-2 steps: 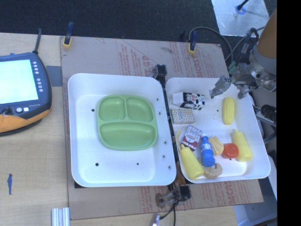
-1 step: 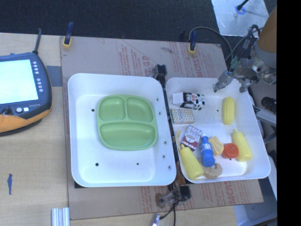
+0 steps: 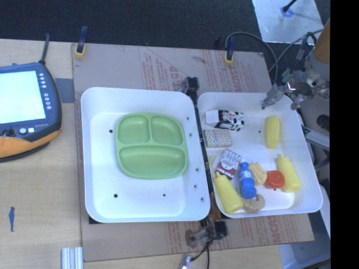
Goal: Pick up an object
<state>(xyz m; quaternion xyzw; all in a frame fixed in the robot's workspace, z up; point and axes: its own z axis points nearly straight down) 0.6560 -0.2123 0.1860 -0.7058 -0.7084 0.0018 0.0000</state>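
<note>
the yellow bottle [image 3: 228,193] lies at the near edge of the right bin [image 3: 312,203], touching the blue bottle [image 3: 246,179]. a corn cob [image 3: 272,131] lies alone farther back, just under the gripper [image 3: 280,94]. its fingers look spread with nothing between them. the corn looks light, hard and bumpy. grab it across its middle.

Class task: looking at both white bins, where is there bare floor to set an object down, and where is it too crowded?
The left bin has bare floor all around the green plate, widest below it. In the right bin, a bare patch lies between the cracker and the corn cob. Its lower part is crowded: blue bottle, yellow bottle, tomato packed together.
</note>
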